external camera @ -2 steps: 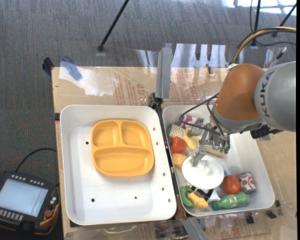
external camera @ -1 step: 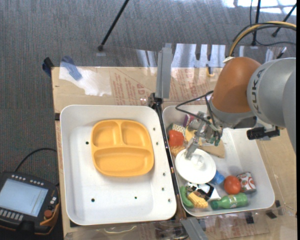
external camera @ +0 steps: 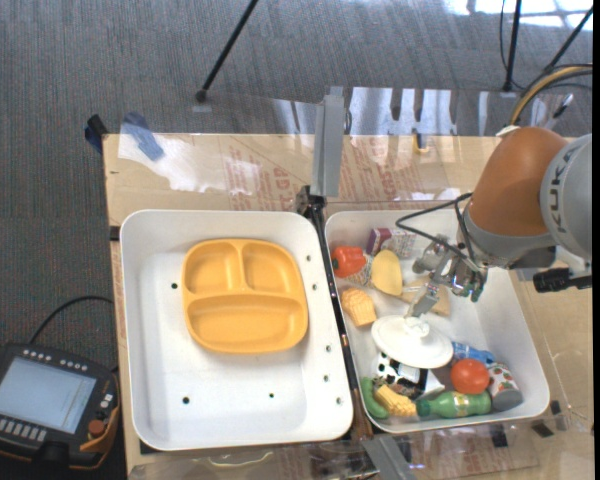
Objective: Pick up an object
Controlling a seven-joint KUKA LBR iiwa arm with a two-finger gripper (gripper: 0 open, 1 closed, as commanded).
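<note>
My gripper (external camera: pixel 427 290) hangs over the middle of the right bin (external camera: pixel 525 343), its thin fingers pointing down and left toward a white disc-shaped lid (external camera: pixel 412 341). Nothing shows between the fingers. Around it lie small toys: a red-orange tomato piece (external camera: pixel 348 261), a pale yellow wedge (external camera: pixel 386 273), a yellow waffle-like block (external camera: pixel 359 307), a red ball (external camera: pixel 470 376), a green bottle (external camera: pixel 453 405), a corn cob (external camera: pixel 395 401) and a black-and-white figure (external camera: pixel 390 373).
The left bin (external camera: pixel 150 268) holds an orange divided plate (external camera: pixel 245 295). A grey post (external camera: pixel 327 158) rises at the back between the bins. A teach pendant (external camera: pixel 42 398) lies on the floor at lower left.
</note>
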